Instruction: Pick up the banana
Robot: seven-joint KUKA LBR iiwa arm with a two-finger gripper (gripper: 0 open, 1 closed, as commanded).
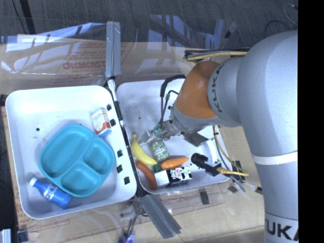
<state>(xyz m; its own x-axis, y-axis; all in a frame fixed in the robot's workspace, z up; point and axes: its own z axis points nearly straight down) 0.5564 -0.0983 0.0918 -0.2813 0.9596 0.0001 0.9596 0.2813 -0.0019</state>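
The arm's bulk hides most of the right bin (pixel 132 92), and the pincer (pixel 158 133) is small and cluttered, so I can't tell what state it's in. The banana (pixel 141 153) lies just below-left of it, beside a green packet (pixel 159 149) and a carrot (pixel 173 162).

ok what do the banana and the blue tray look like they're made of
Banana: probably moulded plastic; the yellow is even, unspotted and smooth, though real fruit can't be ruled out. Blue tray: likely matte plastic, one uniform colour with rounded moulded compartments and only a soft sheen.
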